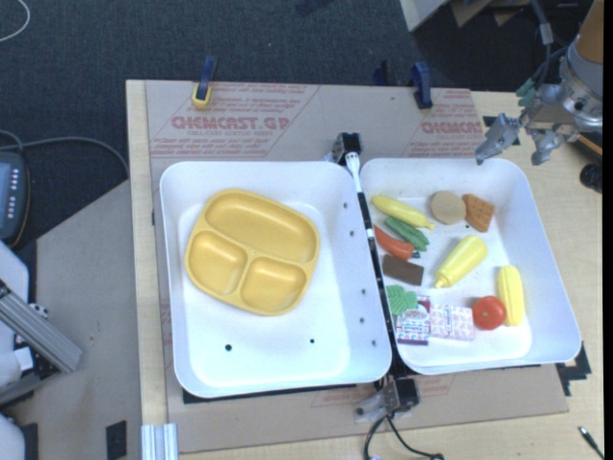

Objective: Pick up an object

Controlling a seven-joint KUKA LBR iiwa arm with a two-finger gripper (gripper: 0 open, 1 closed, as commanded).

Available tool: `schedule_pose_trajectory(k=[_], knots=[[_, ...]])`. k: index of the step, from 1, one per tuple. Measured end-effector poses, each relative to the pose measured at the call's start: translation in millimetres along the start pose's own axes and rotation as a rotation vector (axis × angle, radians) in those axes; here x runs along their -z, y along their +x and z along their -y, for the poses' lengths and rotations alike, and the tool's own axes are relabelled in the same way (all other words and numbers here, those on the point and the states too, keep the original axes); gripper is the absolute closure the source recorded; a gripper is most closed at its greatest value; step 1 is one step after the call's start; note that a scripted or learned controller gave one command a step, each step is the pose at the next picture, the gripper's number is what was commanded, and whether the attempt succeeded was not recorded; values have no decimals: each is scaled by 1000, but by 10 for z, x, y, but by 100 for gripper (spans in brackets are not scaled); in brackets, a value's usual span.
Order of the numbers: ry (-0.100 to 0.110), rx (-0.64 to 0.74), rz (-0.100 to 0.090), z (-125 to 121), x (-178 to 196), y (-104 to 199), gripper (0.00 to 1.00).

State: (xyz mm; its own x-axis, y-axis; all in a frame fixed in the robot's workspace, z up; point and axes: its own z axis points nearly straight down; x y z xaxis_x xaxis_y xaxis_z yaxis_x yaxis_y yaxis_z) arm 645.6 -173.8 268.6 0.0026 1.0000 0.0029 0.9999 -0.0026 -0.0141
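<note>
The gripper point(517, 142) hangs at the upper right of the frame, jaws apart and holding nothing; the toy food, like the brown cookie point(445, 206), sits lower left of it in the right bin point(551, 247)

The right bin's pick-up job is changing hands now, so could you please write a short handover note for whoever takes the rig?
Gripper: hovering above the right bin's far edge, jaws spread, holding nothing.
Things: all lie in the right bin: banana, round cookie, brown piece, green bean, carrot, yellow bottle, corn, tomato, pink packet. Yellow tray sits in the left bin.
Done: nothing picked.
Left: choose an object, descend, grasp, lift.
</note>
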Motion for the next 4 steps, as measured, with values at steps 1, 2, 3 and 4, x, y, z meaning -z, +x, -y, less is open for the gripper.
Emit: schedule_pose_trajectory(k=[1,2,3,4], knots=[[-14,3,3,-20,87,5,0],[-9,3,3,-22,-335,10,0],[-7,3,1,-29,-978,14,0],[-8,2,2,-19,-1448,-62,0]])
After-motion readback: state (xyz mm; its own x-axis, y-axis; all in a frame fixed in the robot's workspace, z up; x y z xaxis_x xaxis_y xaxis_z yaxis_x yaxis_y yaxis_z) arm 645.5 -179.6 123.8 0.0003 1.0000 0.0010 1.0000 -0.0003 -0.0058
